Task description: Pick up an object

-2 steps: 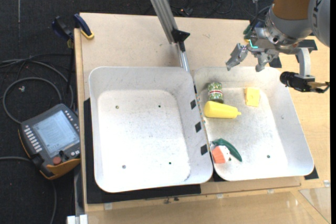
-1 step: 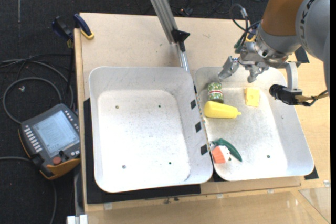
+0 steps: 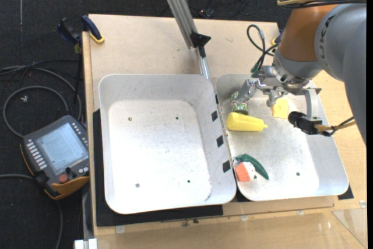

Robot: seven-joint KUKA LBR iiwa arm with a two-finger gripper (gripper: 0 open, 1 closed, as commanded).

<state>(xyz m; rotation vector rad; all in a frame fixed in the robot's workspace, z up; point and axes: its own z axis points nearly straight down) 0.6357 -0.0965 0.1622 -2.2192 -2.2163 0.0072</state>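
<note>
The right bin holds several small objects. A yellow oblong toy lies near the bin's left wall, and a small mottled green object sits just behind it. A pale yellow block rests under the wrist. A toy with orange, white and green parts lies toward the front. My gripper hangs over the back of the right bin, between the green object and the yellow block. It is open, with nothing between its fingers.
The left bin stands beside the right one. A slanted metal pole runs from the top down to the bins' shared back corner. A teach pendant lies on the floor at left. Cables trail from the wrist.
</note>
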